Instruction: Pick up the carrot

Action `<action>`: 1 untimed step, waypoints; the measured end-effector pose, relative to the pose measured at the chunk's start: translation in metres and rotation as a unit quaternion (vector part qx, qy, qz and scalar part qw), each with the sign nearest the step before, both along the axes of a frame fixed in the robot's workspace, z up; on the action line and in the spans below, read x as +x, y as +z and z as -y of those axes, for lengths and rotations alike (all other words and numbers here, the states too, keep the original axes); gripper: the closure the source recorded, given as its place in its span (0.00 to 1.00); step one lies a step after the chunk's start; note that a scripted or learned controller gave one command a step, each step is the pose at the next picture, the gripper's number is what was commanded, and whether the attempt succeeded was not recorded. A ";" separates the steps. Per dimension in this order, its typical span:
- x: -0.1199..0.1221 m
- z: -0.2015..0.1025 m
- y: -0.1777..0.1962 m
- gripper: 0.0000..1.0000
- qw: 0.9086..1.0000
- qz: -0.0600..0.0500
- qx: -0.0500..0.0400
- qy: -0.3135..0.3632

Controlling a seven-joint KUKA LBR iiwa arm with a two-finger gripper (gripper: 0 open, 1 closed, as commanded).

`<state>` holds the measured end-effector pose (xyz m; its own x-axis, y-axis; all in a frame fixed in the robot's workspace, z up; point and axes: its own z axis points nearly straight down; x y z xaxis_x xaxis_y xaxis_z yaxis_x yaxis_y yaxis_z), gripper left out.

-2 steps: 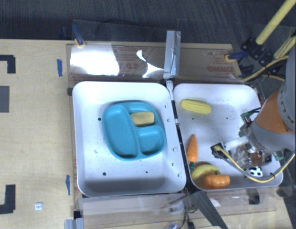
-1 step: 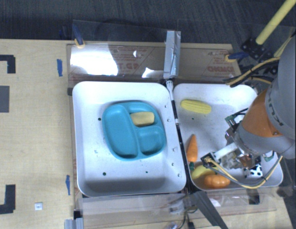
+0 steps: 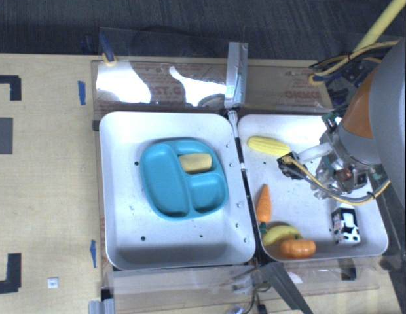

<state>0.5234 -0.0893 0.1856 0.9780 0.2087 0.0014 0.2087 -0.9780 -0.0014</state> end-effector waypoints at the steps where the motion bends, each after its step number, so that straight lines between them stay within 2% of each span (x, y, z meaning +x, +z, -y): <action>1: 0.007 0.000 -0.002 1.00 0.993 -0.003 0.001 0.119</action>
<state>0.5304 -0.0896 0.1836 0.9010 0.4338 -0.0044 0.4338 -0.9010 -0.0045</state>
